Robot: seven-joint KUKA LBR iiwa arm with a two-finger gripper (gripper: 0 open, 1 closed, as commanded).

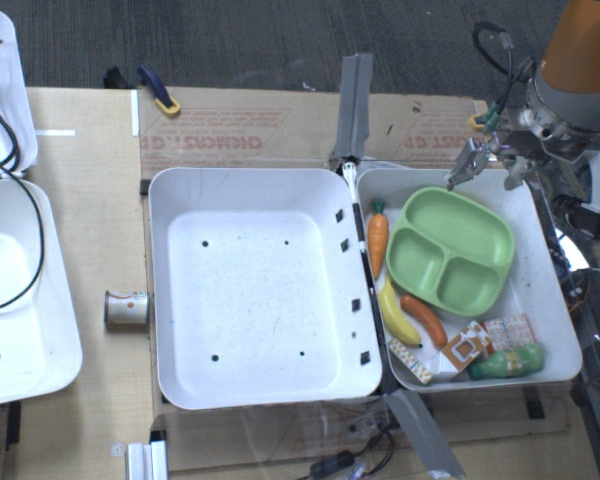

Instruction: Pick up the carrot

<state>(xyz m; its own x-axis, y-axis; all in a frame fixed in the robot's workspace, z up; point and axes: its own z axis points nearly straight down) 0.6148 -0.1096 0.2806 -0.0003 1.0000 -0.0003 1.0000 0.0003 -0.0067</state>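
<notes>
The orange carrot with a green top lies along the left wall of the right bin, stem end toward the back. My gripper hangs over the back edge of the right bin, to the right of and behind the carrot and above the far rim of a green divided plate. Its two fingers stand apart, open, with nothing between them.
A yellow banana and a red-orange sausage lie just in front of the carrot. A green bottle and snack packets sit at the bin's front. The left bin adjoins, with a small can outside it.
</notes>
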